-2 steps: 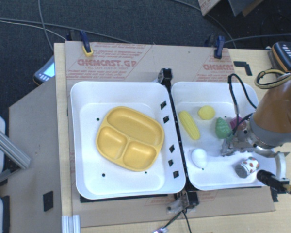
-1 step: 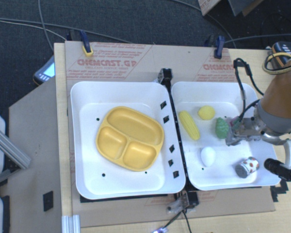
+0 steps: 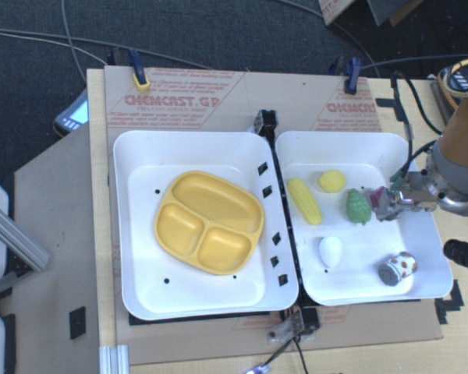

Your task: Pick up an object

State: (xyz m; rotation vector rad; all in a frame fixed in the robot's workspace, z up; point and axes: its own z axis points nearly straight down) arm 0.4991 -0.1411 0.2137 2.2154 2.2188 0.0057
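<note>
The right bin (image 3: 421,287) holds several small items: a yellow corn cob (image 3: 304,201), a yellow round fruit (image 3: 332,181), a green leafy toy (image 3: 358,206), a white egg (image 3: 330,249) and a small grey, red and white piece (image 3: 396,268). My gripper (image 3: 386,201) hangs low over the right side of this bin, right beside the green toy's right edge. The arm comes in from the right edge of the view.
The left bin (image 3: 132,232) holds a yellow divided plate (image 3: 209,221). A black divider with clips (image 3: 274,209) runs between the bins. Blue clamps (image 3: 139,72) hold the cardboard at the back. Cables lie on the dark floor behind.
</note>
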